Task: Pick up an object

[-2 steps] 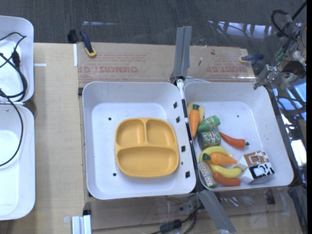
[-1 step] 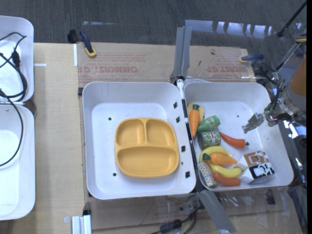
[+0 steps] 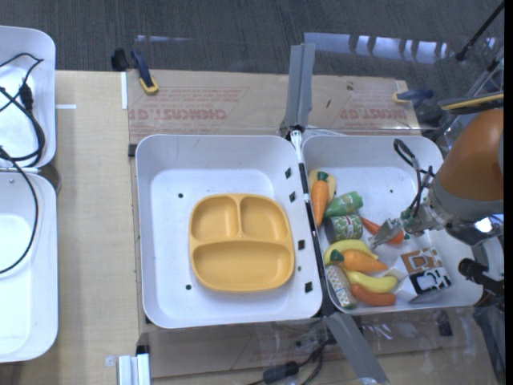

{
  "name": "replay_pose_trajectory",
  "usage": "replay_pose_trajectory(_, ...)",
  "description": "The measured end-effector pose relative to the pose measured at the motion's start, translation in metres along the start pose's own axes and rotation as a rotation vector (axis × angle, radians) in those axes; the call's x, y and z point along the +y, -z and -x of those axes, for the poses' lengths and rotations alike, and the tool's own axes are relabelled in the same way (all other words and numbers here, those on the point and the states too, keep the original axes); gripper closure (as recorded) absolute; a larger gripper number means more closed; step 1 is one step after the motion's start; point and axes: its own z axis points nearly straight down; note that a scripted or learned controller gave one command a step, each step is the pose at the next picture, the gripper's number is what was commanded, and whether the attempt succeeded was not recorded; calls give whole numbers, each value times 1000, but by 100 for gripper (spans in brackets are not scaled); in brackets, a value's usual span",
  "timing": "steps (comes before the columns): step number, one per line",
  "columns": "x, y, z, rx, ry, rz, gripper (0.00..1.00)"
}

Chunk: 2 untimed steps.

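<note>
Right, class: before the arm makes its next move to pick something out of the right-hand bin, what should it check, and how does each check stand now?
1. Tool is over the right bin: ok, it sits low among the toy food.
2. A target lies close: ok, an orange-red piece is just beside the tool.
3. Something is held between the fingers: cannot tell, the tip is too small to read.
4. Neighbours leave room: not ok, the carrot, green can and banana crowd together.
5. Yellow divided plate in the left bin is out of the way: ok.
</note>
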Motion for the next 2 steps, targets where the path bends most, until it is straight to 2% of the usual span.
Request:
replay_pose_trajectory(1,0,9,2,-1,-5,1,100)
replay_pose_trajectory(2,5,0,28,-1,-58,1,100)
